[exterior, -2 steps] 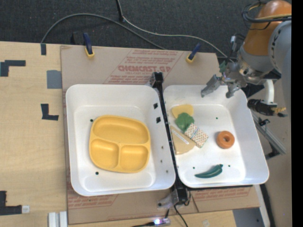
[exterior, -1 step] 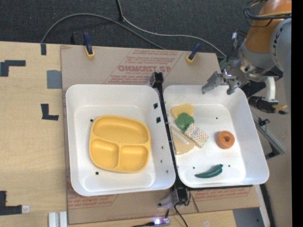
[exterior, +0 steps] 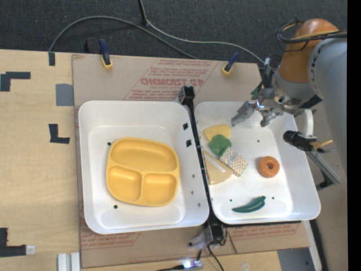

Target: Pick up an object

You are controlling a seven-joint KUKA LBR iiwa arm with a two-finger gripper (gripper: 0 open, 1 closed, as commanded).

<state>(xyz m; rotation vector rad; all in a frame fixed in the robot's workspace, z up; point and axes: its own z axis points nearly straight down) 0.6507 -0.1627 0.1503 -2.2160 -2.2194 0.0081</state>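
The gripper (exterior: 255,115) hangs over the right bin (exterior: 299,199), toward that bin's 12 o'clock edge, at the end of the grey arm (exterior: 330,66) that enters from 3 o'clock with its orange band (exterior: 302,47) above the wrist. Its two fingers are spread apart, one pointing toward 8 o'clock and the other toward 6 o'clock, and nothing sits between them.

Below the gripper, toward 7 o'clock from it, a small heap lies near the bin's left wall: a pale yellow plate (exterior: 216,133), a green leafy toy (exterior: 219,145) resting on it, and a patterned wafer-like piece (exterior: 234,161) just beside the green one at 4 o'clock. An orange doughnut (exterior: 268,166) sits apart at the bin's centre-right. A dark green pepper (exterior: 249,205) lies near the 6 o'clock edge.

The left bin (exterior: 90,129) holds a yellow divided tray (exterior: 142,171) with three compartments.
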